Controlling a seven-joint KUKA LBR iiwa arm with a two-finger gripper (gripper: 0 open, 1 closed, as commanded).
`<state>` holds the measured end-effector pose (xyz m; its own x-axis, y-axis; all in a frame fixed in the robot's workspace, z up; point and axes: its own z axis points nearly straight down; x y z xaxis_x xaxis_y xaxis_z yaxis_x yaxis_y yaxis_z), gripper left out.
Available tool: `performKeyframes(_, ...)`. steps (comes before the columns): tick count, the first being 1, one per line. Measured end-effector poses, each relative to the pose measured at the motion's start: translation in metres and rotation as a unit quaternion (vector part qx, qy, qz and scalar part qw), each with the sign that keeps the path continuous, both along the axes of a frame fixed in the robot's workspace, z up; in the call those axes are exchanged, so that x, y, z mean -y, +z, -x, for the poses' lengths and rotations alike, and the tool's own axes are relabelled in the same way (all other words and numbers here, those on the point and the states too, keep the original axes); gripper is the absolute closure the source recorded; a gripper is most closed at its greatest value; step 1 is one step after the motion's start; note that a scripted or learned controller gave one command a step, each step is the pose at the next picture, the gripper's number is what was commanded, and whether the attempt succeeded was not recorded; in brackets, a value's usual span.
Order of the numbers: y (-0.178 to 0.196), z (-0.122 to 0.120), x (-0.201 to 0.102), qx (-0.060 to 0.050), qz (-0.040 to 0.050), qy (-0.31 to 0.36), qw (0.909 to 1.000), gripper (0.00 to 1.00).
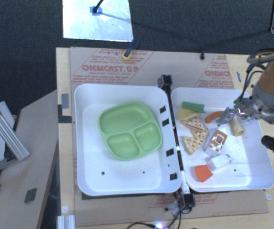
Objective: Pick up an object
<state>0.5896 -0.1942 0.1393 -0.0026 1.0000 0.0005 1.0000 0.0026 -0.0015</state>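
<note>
The right bin (258, 168) holds several small items. Among them are a green stick (192, 106), a yellow wedge (186, 114), a red-orange sausage shape (213, 116), two waffle-patterned pieces (195, 125) (193, 143), an orange-and-white packet (217, 141), a white piece (219, 161), an orange block (203, 173) and a beige roll (236, 127). My gripper (230, 115) hangs low over the bin's upper right part, between the sausage shape and the beige roll. Nothing is visibly held in it.
The left bin (91, 171) carries a green three-compartment plate (129, 130). A black divider with clips (172, 128) runs between the bins. The arm's orange band and grey wrist (270, 87) cover the right bin's far right corner. A metal sheet (97, 13) lies behind the bench.
</note>
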Motion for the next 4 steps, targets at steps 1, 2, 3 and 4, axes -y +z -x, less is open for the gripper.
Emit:
performKeyframes(1,-0.050,-0.002,-0.002,0.002,-0.0015,0.000,1.0000,0.00)
performKeyframes(2,-0.037,-0.003,-0.001,0.004,0.0004,0.000,1.0000,1.00)
performKeyframes(3,0.016,-0.015,-0.004,0.005,0.0013,0.002,1.0000,1.00)
performKeyframes(4,0.076,-0.021,-0.012,0.005,0.0013,0.002,1.0000,1.00)
